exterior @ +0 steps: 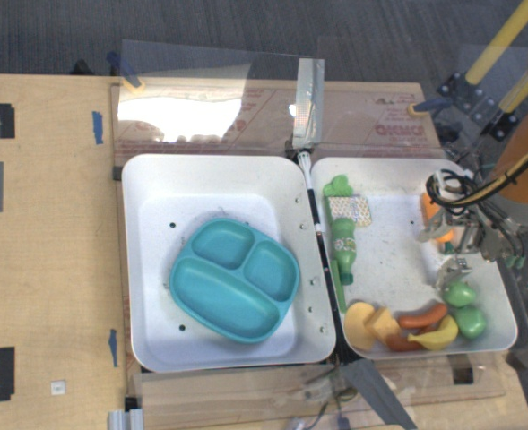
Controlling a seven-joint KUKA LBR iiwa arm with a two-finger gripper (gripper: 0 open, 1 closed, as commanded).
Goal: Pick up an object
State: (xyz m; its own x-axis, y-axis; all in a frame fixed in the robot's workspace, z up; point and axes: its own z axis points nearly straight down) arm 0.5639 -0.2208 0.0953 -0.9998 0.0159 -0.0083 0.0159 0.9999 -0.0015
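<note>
Gripper (454, 271) hangs low over the right part of the right bin (385, 218), wrist and cabling crowding the view above it. Cannot tell how it stands or whether anything is in it; the metal parts blur into the clutter at this angle.

Candidate objects, all in the right bin:
- Green round piece (462, 294) just below the gripper, with a second green ball (471, 323) close beneath it. Nearest targets.
- Red-orange pepper-like piece (422, 315) and yellow banana-like piece (437, 334) lying along the near wall, touching each other.
- Yellow-orange wedge (364, 323) at the near left corner.
- Green bottle-like toy (341, 229) lying lengthwise against the left wall, beside a small patterned packet (350, 210).
- Small orange item (428, 210) near the wrist, partly hidden.

Left bin (147, 240) bears a teal divided plate (235, 279), tilted in the plan view.

Handling judgement: these look like hollow plastic play food, so light, stiff and smooth. The round green pieces would likely roll or squirt out from a two-finger pinch unless the fingers straddle the widest part squarely. The long pieces look easier, gripped across the short axis at mid-length, but the near wall crowds them. The packet is flat, poor for a top grasp.
</note>
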